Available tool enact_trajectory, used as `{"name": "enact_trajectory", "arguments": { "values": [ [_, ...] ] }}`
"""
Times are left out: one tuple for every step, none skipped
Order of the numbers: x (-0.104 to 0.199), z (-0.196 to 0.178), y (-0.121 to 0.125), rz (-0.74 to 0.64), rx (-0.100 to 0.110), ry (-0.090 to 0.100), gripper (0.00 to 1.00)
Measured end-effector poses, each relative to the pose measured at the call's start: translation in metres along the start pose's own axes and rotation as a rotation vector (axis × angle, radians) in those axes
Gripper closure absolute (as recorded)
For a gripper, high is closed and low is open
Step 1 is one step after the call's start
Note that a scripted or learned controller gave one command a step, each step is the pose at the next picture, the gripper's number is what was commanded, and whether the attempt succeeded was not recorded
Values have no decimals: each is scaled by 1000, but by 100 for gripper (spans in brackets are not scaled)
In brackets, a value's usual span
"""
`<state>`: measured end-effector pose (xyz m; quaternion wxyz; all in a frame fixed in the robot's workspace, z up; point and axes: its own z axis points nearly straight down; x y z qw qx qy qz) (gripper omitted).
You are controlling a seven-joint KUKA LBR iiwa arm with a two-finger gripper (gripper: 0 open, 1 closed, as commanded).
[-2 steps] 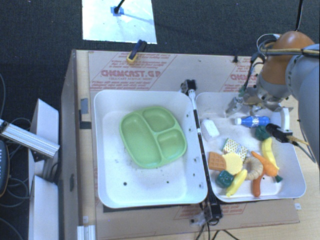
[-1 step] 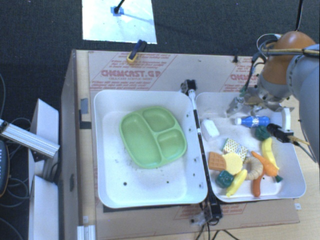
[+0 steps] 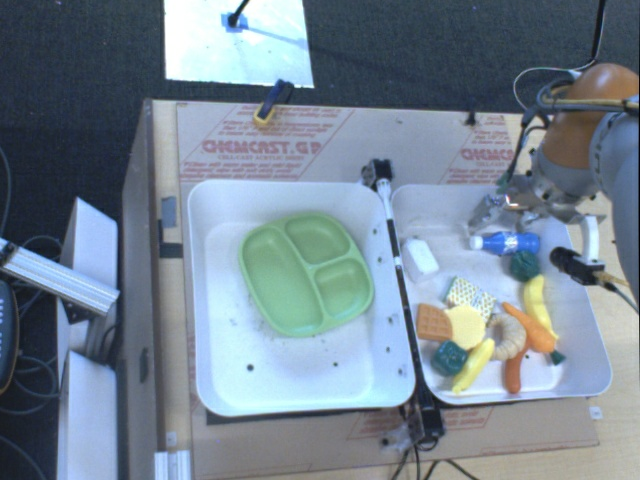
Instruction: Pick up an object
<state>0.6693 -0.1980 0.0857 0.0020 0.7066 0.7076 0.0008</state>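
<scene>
The gripper [image 3: 497,206] hangs near the right bin's [image 3: 597,368] far rim — fingers' state unclear — a blue bottle [image 3: 506,241] just below, bare floor leftward.

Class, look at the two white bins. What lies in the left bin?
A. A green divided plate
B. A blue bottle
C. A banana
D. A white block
A: the green divided plate lies in the left bin, while the toy foods are in the right bin.
</scene>
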Motion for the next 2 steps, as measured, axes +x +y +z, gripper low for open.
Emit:
{"name": "enact_trajectory", "arguments": {
  "values": [
    [0,-12,1,-2,-4,-1,100],
    [0,-11,1,-2,-4,-1,0]
  ]
}}
